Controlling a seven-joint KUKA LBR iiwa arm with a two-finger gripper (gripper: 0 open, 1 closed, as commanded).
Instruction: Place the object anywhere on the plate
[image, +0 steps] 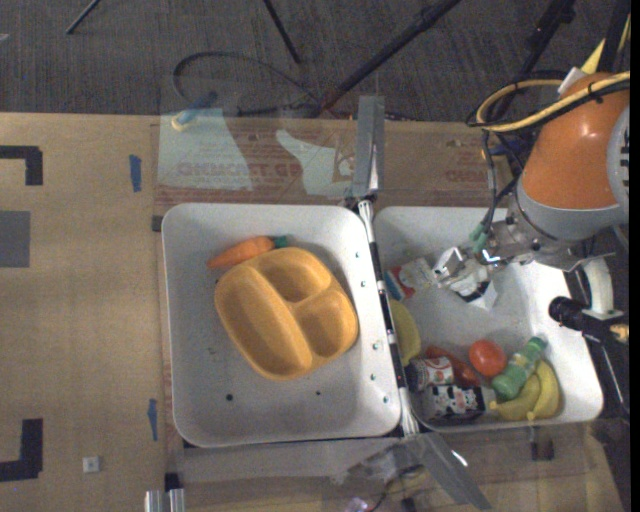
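A yellow divided plate lies in the left bin, with nothing in its compartments. An orange toy carrot rests against the plate's upper left rim, on the bin floor. My gripper hangs low over the upper middle of the right bin, reaching in from the right. A small red and white item lies just left of it. I see nothing clearly held in the gripper.
The right bin's lower part holds several toys: a red tomato, a green bottle, a banana, two small cartons and a yellow piece by the divider. A raised rail separates the bins.
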